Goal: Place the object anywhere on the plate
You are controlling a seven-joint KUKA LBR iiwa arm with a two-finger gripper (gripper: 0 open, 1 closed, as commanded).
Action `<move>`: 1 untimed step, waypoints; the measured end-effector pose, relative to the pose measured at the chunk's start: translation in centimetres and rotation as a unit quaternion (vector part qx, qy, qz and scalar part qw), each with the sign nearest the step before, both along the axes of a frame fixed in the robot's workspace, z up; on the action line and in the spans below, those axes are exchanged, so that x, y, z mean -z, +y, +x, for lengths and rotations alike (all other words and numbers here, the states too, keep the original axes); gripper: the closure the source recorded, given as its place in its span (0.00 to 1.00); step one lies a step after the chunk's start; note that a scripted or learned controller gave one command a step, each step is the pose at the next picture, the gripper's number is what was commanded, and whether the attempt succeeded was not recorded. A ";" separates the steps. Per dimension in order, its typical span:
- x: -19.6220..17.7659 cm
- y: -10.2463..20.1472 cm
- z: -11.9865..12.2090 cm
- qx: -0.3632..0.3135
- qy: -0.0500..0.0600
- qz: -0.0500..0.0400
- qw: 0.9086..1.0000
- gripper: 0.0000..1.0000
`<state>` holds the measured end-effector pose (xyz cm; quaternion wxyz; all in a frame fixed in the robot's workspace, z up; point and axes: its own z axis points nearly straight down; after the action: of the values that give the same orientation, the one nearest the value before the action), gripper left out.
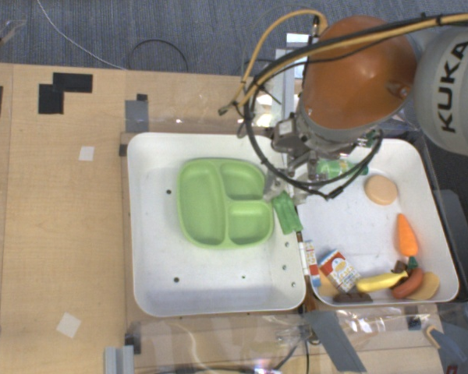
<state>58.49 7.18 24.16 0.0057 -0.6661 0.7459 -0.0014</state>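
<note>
The big grey arm (444,92) is stretched in from the right side. Its round orange band (357,68) is seen from above, with yellow and black cables looped around it. The small metal claw (285,185) is pointed down below the band.

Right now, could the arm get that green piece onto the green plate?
Probably yes. The gripper hangs at the plate's right edge with the green piece just below it, and nothing stands between them.
</note>
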 end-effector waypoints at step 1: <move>-9.0 -1.4 -1.2 -0.021 -0.005 -0.001 1.000 1.00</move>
<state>57.26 5.80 33.15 0.0082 -0.6817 0.7316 -0.0054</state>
